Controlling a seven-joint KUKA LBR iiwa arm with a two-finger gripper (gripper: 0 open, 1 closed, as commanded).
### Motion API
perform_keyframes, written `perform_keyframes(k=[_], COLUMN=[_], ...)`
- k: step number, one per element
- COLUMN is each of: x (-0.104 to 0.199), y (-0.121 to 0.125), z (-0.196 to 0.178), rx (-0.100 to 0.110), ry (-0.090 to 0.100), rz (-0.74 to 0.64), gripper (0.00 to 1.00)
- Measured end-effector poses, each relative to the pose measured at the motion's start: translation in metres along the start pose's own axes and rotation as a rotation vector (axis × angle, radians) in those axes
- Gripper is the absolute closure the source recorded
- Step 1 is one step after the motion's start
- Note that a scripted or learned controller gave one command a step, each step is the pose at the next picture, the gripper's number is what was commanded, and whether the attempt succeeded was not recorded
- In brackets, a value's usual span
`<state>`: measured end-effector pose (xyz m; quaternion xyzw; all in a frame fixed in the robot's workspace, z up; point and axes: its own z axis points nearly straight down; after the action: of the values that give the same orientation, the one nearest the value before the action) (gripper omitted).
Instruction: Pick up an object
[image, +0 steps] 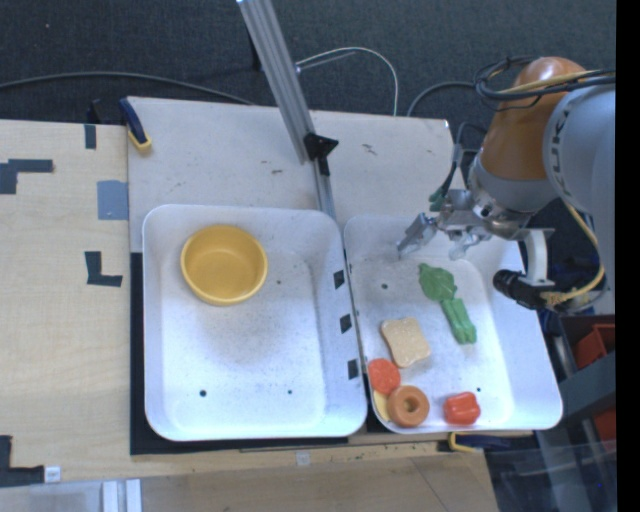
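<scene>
The right bin (520, 400) holds a green vegetable-shaped toy (448, 300), a tan slice of toast (405, 342), a red tomato piece (383, 375), an orange ring-shaped donut (408, 406) and a small red piece (461, 407). My gripper (440, 239) hovers over the bin's far edge, just above the green toy's upper end. Its two fingers (414, 237) are spread apart with nothing between them.
The left bin (160, 330) carries a yellow bowl (224, 263) near its far left corner. A grey metal pole (290, 90) slants up from between the bins. Cables trail behind the bench. A blue and yellow clamp (134, 124) lies at the far left.
</scene>
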<state>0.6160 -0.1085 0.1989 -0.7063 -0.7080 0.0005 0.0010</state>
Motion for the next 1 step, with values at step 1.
perform_keyframes(k=[1], x=[0.0000], y=[0.0000], z=[0.0000], rx=[0.000], ry=[0.000], rz=[0.000], gripper=[0.00])
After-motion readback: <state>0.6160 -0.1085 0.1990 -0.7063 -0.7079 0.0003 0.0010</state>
